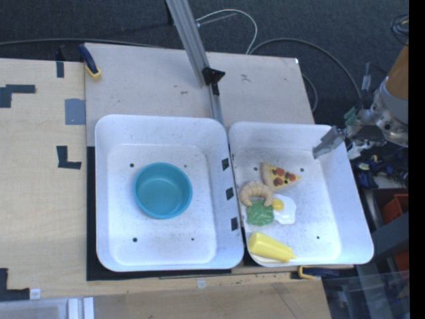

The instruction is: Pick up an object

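Observation:
The right bin [332, 198] holds several toy foods. A pizza slice [279, 176] lies near its middle, with a tan curled shrimp [255, 191] just left of it. Below them sit a green leafy piece [259, 214] and a white fried egg [285, 210]. A yellow piece [269, 246] rests at the bin's front rim. My gripper [327, 143] hangs over the right bin's back right corner, apart from all the food, with nothing seen in it. A blue bowl [163, 190] stands in the left bin [119, 145].
A slanted metal pole [192, 38] crosses the back of the bench and ends at the divide between the bins. Cables [279, 45] trail behind the right bin. A blue and yellow clamp [89, 62] sits at the back left.

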Robot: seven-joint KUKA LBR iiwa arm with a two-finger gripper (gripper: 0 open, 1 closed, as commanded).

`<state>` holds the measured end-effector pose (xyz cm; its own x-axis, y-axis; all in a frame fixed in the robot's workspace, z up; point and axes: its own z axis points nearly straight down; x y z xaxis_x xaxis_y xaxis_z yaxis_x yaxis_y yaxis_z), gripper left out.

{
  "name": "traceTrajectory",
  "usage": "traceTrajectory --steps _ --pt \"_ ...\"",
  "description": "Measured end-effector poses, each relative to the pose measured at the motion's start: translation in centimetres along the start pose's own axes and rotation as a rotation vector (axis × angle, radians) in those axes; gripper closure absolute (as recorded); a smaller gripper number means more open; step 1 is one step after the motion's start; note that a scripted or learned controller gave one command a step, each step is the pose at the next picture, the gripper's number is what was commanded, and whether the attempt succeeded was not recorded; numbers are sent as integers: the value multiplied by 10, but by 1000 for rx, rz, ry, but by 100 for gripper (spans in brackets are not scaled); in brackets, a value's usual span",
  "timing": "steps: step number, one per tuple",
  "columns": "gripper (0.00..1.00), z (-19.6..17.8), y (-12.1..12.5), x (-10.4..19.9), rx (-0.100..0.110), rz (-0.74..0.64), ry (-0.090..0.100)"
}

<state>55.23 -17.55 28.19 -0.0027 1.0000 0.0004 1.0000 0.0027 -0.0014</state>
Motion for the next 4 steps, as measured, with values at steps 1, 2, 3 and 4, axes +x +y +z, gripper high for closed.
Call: traceTrajectory --steps 1,2,3,4 --pt "0 0 0 0 0 0 0" --pt "0 47 -7 -3 5 2 0" --pt "0 97 -6 -12 5 2 0" --pt "0 154 -9 -1 6 1 1"
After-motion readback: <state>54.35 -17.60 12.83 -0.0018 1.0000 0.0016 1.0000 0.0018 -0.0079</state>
